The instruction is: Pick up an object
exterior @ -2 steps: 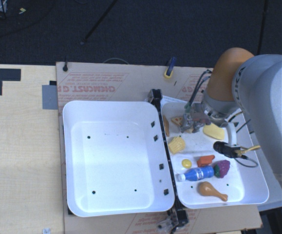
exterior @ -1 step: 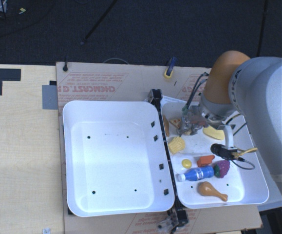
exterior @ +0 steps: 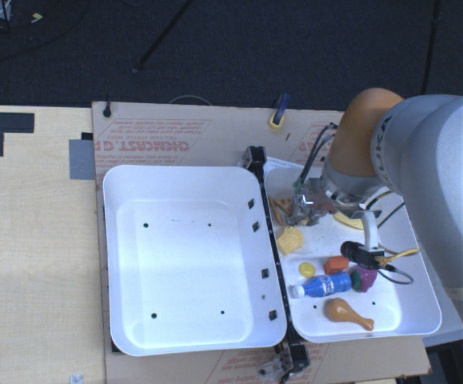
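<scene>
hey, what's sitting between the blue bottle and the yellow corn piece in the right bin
In the camera view, a small yellow round piece lies between the blue bottle and the corn piece.

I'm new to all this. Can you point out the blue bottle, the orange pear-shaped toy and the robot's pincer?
blue bottle [exterior: 327, 285]: camera view, middle of its body.
orange pear-shaped toy [exterior: 341, 310]: camera view, its fat end.
pincer [exterior: 304, 209]: camera view, at its tip.

The arm [exterior: 423, 166] is covering the right bin's [exterior: 407, 326] far corner, and the gripper [exterior: 305, 208] is appearing too blurred to resolve.
</scene>
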`<move>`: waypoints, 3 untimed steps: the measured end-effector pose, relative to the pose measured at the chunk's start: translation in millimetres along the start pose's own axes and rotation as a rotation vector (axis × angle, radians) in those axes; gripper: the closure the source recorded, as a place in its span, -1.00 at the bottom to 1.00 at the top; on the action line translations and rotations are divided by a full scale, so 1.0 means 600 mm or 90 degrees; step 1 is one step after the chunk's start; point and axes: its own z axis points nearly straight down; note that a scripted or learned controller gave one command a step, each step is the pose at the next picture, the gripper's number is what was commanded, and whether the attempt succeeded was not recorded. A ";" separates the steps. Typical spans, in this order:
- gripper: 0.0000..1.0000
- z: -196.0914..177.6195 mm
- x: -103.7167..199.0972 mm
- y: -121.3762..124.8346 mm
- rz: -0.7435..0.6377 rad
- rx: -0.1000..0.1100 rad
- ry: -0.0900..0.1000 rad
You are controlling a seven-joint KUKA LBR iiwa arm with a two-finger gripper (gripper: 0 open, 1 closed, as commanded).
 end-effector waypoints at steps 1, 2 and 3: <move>1.00 0.001 -0.019 -0.137 0.002 0.001 0.002; 1.00 0.001 -0.077 -0.097 0.001 -0.003 0.001; 1.00 0.001 -0.069 -0.148 0.000 -0.001 0.003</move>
